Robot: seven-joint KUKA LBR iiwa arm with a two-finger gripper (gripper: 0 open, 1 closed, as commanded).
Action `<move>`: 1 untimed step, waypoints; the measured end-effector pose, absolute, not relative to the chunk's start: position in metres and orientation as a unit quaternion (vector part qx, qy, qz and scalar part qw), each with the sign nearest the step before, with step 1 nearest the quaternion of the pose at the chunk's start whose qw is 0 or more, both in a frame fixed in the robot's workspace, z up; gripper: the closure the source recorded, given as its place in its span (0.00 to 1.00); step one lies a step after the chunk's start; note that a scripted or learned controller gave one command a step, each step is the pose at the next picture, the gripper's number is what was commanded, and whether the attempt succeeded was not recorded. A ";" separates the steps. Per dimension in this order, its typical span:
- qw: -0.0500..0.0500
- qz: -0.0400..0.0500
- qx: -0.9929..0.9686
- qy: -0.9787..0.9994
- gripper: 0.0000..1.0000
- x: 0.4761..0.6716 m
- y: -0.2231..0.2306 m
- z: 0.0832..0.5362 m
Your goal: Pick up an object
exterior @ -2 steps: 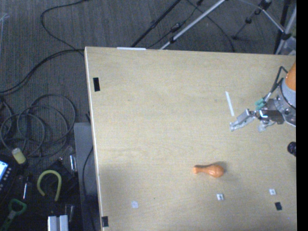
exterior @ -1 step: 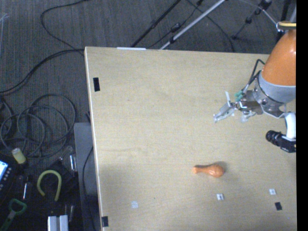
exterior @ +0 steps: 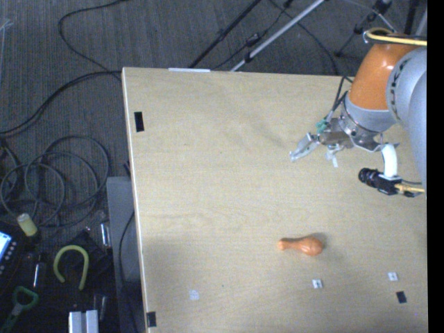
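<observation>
**Arm at right edge, orange object lying free lower centre**

Object point(exterior: 302, 245): small, orange, pear- or gourd-like shape. Fat rounded end points right, narrow neck tapers left. Smooth, matte, one colour all over. Lies on its side on the pale wood bench point(exterior: 208, 186), lower centre-right of the frame, nothing touching it.

Gripper point(exterior: 302, 150): upper right of the frame, pointing left, well apart from the object and above it in the picture. Two thin pale fingers splayed apart, nothing between them.

Arm point(exterior: 385, 82): grey with orange band, enters from the right edge.

Also on the bench: black marker point(exterior: 139, 121) near the upper left, small white tags point(exterior: 317, 283) and a dark one at lower right. Cables point(exterior: 55, 179) on the grey floor at the left.
</observation>
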State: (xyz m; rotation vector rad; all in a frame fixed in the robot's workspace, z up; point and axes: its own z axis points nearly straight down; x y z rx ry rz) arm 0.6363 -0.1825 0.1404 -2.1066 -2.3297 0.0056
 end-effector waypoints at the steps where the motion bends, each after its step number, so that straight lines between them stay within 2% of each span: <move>1: -0.001 0.002 -0.645 -0.764 0.00 0.667 -0.224 0.098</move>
